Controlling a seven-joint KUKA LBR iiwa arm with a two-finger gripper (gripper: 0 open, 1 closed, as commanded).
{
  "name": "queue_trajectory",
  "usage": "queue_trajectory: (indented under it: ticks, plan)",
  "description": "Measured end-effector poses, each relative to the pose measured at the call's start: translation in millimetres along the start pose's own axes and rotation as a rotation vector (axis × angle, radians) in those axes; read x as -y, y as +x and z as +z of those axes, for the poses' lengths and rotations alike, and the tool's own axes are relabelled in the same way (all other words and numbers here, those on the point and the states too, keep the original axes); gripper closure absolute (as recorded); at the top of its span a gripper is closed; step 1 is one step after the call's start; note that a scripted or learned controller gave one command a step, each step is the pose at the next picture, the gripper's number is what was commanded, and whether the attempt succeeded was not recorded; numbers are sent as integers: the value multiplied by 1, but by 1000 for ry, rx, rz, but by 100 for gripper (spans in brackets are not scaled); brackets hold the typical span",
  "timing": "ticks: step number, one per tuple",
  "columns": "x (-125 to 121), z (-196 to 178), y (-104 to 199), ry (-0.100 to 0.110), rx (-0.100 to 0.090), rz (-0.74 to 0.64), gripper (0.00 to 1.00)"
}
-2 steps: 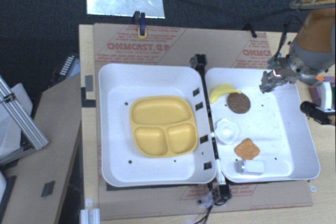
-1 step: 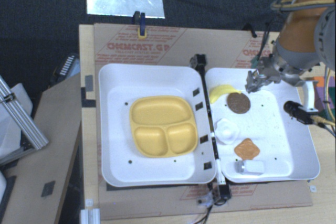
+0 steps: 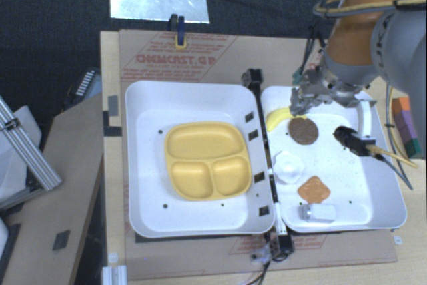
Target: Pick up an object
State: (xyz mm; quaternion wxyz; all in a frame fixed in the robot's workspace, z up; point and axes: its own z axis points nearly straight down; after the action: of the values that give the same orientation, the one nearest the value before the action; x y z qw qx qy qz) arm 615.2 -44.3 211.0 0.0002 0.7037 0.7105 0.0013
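Camera view: gripper (image 3: 298, 103) above banana (image 3: 277, 119)

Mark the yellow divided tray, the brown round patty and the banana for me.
Yellow divided tray (image 3: 203, 160), camera view, on the ridge between its compartments.
Brown round patty (image 3: 303, 131), camera view, at the middle of its top face.
Banana (image 3: 277, 119), camera view, on its visible curved body.

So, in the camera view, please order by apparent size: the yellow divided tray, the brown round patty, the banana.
1. Yellow divided tray, clearly largest.
2. Brown round patty.
3. Banana, partly hidden under the gripper, so its rank against the patty is unsure.
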Motion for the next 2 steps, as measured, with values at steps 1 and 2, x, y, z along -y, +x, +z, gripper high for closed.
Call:
queue_trajectory:
  ticks: [1,2]
  plan:
    - [-5,-13,49,-1,-1,0,100]
    - [-17,-21,98,-2,-1,0,100]
